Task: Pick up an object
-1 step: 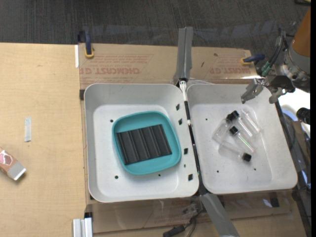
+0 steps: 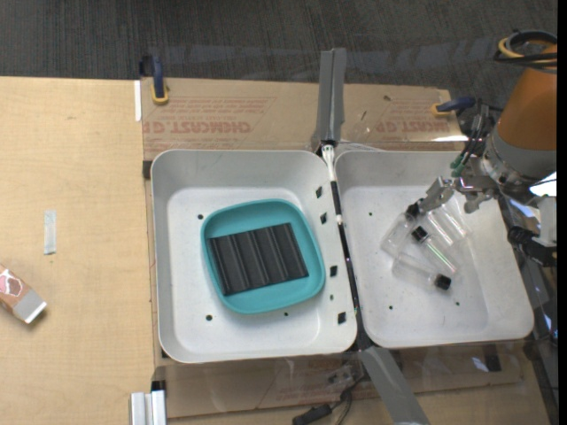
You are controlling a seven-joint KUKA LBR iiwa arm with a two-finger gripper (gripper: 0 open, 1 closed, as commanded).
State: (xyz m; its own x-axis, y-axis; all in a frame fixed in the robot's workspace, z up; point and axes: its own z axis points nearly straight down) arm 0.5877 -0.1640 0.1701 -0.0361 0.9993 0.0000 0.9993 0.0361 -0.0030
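Two shallow white bins are seen side by side on a bench covered with brown cardboard [image 2: 221, 113]. In the left bin [image 2: 177, 193] a teal tray [image 2: 262, 257] with a dark ribbed insert [image 2: 262, 257] is laid flat, slightly turned, near the middle of the floor. In the right bin [image 2: 496, 317] the arm's gripper [image 2: 425, 233] is positioned over the middle of the floor, its clear plastic fingers [image 2: 416, 255] spread apart with dark tips; nothing is seen held between them. The orange band [image 2: 532, 104] above the wrist is located at the upper right, above the bin's far right corner. A grey divider bar [image 2: 331, 96] is set upright between the bins at their far edge. Blue-and-yellow clamps [image 2: 156, 82] are fixed at the cardboard's far edge, one at the left and one at the right. On the wooden surface left of the bins, a small grey strip [image 2: 50, 232] and a red-and-white packet [image 2: 18, 296] are placed well apart from the bins.
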